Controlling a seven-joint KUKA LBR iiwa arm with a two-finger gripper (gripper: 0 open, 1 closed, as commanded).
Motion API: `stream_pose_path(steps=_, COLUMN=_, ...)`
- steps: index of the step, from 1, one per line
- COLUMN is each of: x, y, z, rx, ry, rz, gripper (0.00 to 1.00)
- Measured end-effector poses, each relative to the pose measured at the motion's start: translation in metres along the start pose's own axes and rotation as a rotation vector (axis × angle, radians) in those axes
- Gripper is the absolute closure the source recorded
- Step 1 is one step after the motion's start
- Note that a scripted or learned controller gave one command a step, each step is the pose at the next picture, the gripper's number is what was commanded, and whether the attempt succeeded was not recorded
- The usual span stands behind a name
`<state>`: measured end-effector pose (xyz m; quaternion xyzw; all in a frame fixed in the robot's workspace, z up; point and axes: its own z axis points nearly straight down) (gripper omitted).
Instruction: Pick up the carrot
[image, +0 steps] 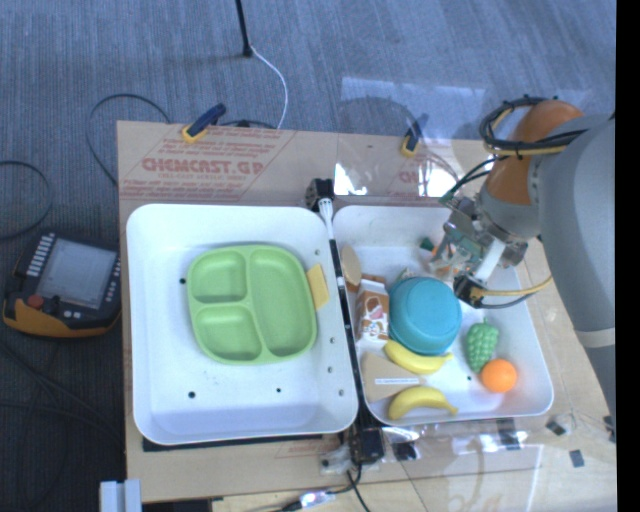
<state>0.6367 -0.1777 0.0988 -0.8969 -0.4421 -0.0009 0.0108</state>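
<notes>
step: hovering w/ gripper (462, 262) over upper part of right bin (535, 400); pincer state: can't tell
carrot: (441, 262) looking like orange bit just under gripper, partly hidden
next: needing straight descent, closing on carrot
textures: smooth teal bowl (425, 312); bumpy green grapes (481, 343); glossy bananas (420, 402)

There are two white bins, a left bin (150, 330) and a right bin (530, 395), and the left one holds one green plate (250, 303) with three compartments and one small yellow piece (318, 286) at its edge. The right bin holds one blue bowl (425, 313), two bananas (417, 359) (420, 403), one orange (498, 375), one green grape bunch (481, 343) and one brown-and-white packet (372, 312). Off the bench lies one pendant (62, 285) with a screen, two yellow-and-blue clamps (203, 121) (410, 140) sit on the board's far edge, and one arm (590, 230) reaches in.
</notes>
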Motion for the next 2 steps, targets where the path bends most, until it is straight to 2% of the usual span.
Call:
stream_pose_path(steps=1, x=0.065, y=-0.069, z=-0.084, rx=-0.018, ry=-0.008, rz=0.346, gripper=1.00)
stream_pose_path(steps=2, x=-0.008, y=-0.085, z=-0.083, rx=-0.015, ry=-0.017, rz=0.122, gripper=1.00)
